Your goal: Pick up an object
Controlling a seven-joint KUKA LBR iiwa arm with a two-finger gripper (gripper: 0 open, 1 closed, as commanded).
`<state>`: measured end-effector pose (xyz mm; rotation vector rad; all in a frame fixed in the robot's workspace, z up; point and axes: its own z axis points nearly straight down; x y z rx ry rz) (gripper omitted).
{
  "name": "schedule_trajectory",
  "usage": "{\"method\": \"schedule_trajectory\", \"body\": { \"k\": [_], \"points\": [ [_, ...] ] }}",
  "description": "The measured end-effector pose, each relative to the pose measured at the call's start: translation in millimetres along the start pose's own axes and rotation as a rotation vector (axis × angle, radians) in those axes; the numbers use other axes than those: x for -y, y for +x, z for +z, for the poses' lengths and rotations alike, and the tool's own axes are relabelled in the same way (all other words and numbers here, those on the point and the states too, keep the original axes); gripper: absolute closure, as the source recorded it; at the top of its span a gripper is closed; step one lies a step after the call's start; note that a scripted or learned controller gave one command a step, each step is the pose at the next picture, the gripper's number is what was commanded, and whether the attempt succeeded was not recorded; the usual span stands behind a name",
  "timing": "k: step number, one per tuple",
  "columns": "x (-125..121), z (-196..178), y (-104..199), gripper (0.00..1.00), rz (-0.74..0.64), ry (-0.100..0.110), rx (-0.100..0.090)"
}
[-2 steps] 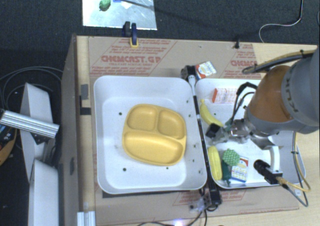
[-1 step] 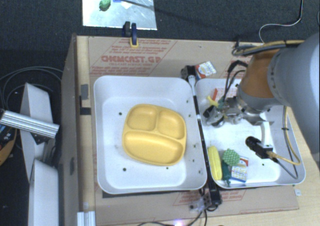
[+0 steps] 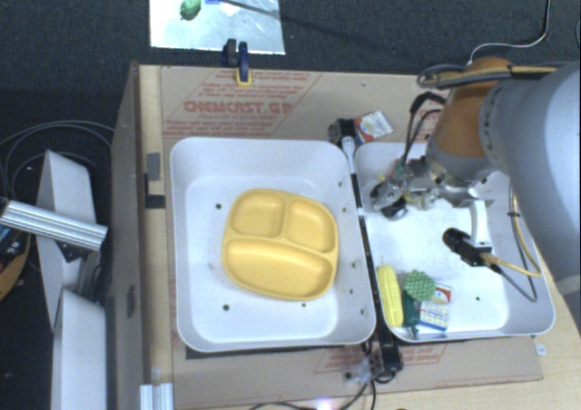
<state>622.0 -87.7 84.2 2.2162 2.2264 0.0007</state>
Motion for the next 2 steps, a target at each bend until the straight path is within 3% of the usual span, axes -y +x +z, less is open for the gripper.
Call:
{"method": "schedule_trajectory", "body": {
  "k": [1, 2],
  "points": [
    [-37, 0, -10, 0.00, 0.002, 0.004, -0.001],
    [-36, -10, -10, 1.00, -0.004, 0.006, 0.000]
  ]
}}
